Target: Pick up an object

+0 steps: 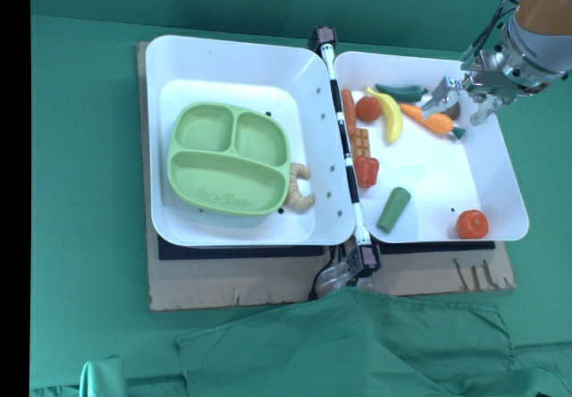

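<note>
Hand [463, 105] hangs open and empty above the orange plastic carrot [429, 121]; it should descend squarely, straddling the carrot's narrow width.

Glossy white plastic bins [237, 60], matt green cloth [89, 163] beneath

Right bin [500, 173] contents: a yellow banana [390, 115] lying curved near the far side; a carrot [428, 121] just beside it, angled; a dark green item [399, 91] behind them. A red tomato [367, 108] sits left of the banana. A green cucumber [392, 209] lies tilted mid-bin. A second tomato [472, 224] occupies the near right corner.
</note>
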Motion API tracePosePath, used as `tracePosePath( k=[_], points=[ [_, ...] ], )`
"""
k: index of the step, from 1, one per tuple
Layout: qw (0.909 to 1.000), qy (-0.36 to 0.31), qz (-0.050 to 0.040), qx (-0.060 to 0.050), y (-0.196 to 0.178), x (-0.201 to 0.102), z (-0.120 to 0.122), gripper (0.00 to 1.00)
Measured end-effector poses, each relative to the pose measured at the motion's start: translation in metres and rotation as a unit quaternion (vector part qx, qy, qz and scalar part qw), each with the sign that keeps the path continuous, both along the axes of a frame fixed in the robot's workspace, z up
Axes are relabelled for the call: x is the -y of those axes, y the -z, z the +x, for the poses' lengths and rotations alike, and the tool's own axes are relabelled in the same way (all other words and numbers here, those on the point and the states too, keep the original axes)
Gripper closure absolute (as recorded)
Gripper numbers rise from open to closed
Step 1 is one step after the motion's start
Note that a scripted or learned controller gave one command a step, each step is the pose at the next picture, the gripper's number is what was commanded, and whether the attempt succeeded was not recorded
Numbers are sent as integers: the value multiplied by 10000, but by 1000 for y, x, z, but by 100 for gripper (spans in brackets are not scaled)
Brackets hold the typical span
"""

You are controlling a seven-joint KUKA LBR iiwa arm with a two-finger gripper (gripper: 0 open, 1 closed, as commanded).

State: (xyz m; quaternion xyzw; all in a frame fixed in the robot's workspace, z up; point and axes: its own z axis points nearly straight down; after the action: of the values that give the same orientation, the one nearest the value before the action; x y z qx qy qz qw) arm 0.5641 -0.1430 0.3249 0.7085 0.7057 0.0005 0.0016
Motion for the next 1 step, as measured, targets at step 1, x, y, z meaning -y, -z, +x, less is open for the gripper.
tracePosePath(
  k=[1],
  points=[
    [10000, -1, -31, 38, 15, 47, 90, 0]
  ],
)
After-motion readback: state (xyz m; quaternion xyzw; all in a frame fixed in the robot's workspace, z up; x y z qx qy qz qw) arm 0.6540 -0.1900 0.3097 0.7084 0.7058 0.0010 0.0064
